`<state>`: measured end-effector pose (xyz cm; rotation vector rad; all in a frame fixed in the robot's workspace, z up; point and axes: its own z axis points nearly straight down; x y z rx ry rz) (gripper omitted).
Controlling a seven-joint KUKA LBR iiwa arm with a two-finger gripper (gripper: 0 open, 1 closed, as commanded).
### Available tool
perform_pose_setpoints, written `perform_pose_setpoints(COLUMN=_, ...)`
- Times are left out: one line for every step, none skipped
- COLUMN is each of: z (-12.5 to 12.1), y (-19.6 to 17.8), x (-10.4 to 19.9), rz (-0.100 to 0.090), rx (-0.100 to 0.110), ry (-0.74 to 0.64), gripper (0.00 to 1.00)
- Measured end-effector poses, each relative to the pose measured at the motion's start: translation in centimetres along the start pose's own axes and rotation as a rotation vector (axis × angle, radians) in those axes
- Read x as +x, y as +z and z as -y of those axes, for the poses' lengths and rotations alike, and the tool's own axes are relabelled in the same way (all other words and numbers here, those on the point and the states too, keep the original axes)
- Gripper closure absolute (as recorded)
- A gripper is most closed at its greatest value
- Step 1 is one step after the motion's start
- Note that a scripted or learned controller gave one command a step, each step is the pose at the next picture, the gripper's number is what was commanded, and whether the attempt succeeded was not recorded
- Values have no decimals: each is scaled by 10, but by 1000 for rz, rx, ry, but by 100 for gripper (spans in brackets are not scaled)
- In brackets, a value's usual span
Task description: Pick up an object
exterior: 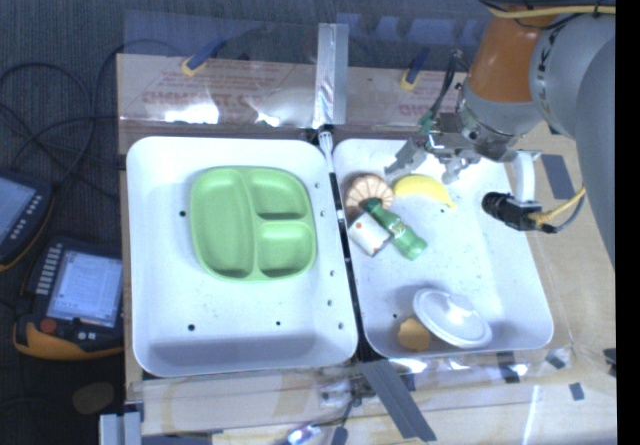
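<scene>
Camera view shows the end effector (430, 161) spread open, grasping nothing, poised just above the yellow banana (424, 190) at one o'clock, so picking remains undone.

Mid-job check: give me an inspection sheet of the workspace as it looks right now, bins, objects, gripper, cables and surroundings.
Surface: two shallow white bins side by side, left bin and right bin, on a bench.
Job's things: in the right bin, a yellow banana, a green bottle, a small white box beside it, a round ribbed tan piece, a white bowl and an orange-brown ball at the bowl's edge.
Clutter: green divided tray in the left bin.
Gripper: gripper open, above the banana, holding nothing.
Cables: black cables on the floor at left; cable looped over the arm.
Surroundings: dark carpet; handheld controller with screen at left.
</scene>
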<state>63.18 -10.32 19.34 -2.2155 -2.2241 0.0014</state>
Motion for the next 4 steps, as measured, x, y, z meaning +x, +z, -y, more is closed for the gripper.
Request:
perform_pose_setpoints(z=25, y=97, x=-15, rz=0, rx=1, ry=7, gripper=0)
perform_pose_setpoints(z=50, y=103, x=-16, rz=5, rx=-16, ry=-28, gripper=0)
perform_pose_setpoints(z=49, y=94, x=-15, rz=1, rx=-15, ry=-28, gripper=100)
perform_pose_setpoints(z=3, y=10, x=62, rz=3, rx=0, ry=156, gripper=100)
